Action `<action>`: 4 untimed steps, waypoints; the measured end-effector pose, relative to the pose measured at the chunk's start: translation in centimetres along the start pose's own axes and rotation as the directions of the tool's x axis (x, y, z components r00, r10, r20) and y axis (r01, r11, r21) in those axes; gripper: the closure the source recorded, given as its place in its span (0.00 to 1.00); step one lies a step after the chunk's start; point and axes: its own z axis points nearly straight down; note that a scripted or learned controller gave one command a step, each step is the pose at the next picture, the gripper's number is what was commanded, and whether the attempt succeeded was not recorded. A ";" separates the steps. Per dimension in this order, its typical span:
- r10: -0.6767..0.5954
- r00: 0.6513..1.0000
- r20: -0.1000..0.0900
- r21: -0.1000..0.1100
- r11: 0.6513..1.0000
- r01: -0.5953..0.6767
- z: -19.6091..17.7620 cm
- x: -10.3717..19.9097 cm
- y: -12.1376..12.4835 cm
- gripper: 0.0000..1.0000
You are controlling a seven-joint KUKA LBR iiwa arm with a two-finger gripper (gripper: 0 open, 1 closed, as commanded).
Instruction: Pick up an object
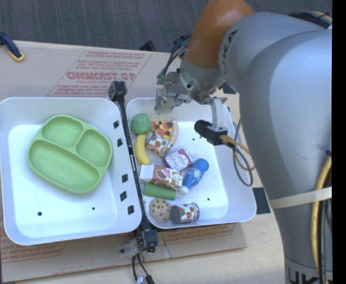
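My gripper [164, 105] hangs over the far end of the right bin [235, 188], just above the toys there. Right below it lie a green round toy [141, 123] and a pizza-print packet [162, 136]. A yellow banana [141, 149] lies along the bin's left wall. Further forward are a pink-and-white packet [179, 158], a blue bottle [195, 173], a brown carton [161, 175], a green cucumber [159, 191], a cookie [159, 208] and a small can [185, 213]. I see nothing between the fingers.
The left bin [19, 212] holds a green divided plate [70, 153]. A black clip strip [125, 152] runs between the bins. A black cable plug [211, 132] and yellow wire hang over the right bin's far right side. The arm's bulk covers the right of the bench.
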 end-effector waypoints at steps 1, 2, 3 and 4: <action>0.000 1.000 0.002 0.003 1.000 0.000 -1.8 2.9 -6.4 1.00; 0.000 1.000 0.002 0.005 1.000 0.000 -1.9 2.0 -14.9 1.00; -0.001 1.000 0.003 0.004 1.000 0.001 0.3 1.1 -12.0 1.00; -0.004 1.000 0.003 0.005 1.000 0.004 -0.7 1.1 -12.0 1.00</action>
